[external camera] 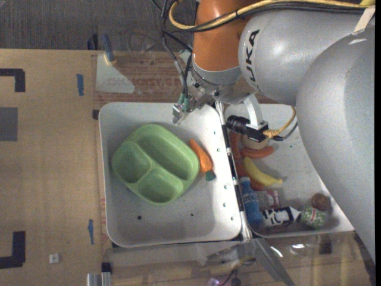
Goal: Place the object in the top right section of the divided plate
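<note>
A green divided plate lies tilted in the left bin, with one large section and two smaller ones. An orange carrot with a green stub lies on the bin floor, touching the plate's right rim. My gripper hangs over the bin's upper edge, just above the plate's top corner and up-left of the carrot. It is small and partly in shadow. I see nothing under its tip.
The right bin holds a banana, red pieces, a blue bottle, a black-and-white carton and a round green item. The big grey arm covers the upper right. Bare bin floor lies below the plate.
</note>
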`<state>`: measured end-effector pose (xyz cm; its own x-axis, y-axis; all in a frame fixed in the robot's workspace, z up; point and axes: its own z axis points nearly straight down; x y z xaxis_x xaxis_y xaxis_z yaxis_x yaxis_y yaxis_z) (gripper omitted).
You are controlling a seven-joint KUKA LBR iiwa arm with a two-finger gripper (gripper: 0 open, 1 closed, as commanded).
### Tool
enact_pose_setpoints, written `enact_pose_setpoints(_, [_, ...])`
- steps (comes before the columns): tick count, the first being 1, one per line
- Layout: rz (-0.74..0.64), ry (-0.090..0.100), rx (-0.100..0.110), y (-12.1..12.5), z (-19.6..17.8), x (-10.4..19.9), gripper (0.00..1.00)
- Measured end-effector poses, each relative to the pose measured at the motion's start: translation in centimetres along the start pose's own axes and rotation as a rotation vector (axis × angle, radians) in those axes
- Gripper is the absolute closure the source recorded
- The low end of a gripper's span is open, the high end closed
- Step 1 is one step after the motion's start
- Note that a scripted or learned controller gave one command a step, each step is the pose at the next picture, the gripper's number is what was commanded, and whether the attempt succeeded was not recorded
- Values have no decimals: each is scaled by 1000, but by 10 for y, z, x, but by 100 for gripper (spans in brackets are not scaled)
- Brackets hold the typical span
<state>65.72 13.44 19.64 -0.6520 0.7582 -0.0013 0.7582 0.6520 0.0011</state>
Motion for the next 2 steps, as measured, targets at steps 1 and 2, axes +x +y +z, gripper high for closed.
enact_pose_setpoints(1, [42,3,4,17,-7,57,100])
enact_pose_setpoints(2, [40,2,4,19,-14,56,100])
